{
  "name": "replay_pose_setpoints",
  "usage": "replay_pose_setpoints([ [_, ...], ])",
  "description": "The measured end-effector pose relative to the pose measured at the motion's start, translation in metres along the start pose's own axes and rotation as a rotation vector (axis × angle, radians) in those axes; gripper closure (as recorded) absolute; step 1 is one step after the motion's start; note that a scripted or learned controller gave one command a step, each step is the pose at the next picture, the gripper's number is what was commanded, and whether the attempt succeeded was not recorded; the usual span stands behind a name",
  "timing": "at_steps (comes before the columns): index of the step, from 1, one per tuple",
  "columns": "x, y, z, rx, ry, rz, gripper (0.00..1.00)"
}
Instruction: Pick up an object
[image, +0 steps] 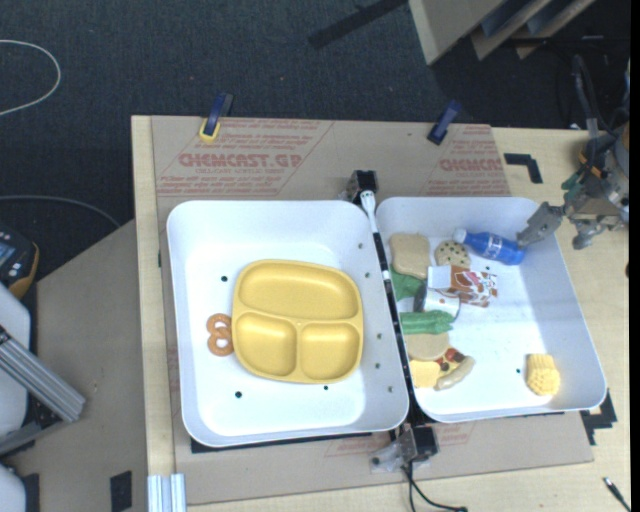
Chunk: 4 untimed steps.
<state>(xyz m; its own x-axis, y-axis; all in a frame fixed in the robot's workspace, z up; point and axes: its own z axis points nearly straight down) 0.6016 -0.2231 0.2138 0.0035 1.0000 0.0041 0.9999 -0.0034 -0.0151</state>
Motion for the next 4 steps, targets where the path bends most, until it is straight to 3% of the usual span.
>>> replay_pose_setpoints([
  [1, 0.001, 0.003, -0.009, -0.014, -0.004, -0.004, 0.00],
  [3, 0.018, -0.007, 0.093, -0.009, -0.001, -0.004, 0.00],
  [4, 0.017, 0.000, 0.106, -0.033, -0.008, -0.006, 0.00],
])
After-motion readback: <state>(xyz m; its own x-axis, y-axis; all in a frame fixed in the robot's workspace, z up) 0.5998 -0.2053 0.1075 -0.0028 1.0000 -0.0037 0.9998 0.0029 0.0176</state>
